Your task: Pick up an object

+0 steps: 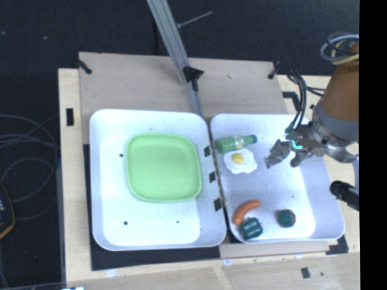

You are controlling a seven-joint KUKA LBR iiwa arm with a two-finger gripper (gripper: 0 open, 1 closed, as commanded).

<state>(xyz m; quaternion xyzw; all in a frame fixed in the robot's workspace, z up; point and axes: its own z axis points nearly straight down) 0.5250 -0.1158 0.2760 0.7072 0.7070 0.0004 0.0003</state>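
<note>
Hanging over the right bin (320,222) with gripper (286,156) fingers spread apart, grabbing nothing. Lying just left of it: fried egg (240,162), beside green bottle (234,142). Sitting in left bin (106,162): green plate (163,167).

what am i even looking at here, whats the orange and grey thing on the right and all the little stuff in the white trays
One camera above a bench looks down at a slant. The orange and grey thing is a robot arm, ending in a two-finger gripper, open and holding nothing, over the right bin. That bin holds toy food: a green bottle, a fried egg, a sausage, a green pepper and a round dark green piece. The left bin holds a light green plate.
</note>
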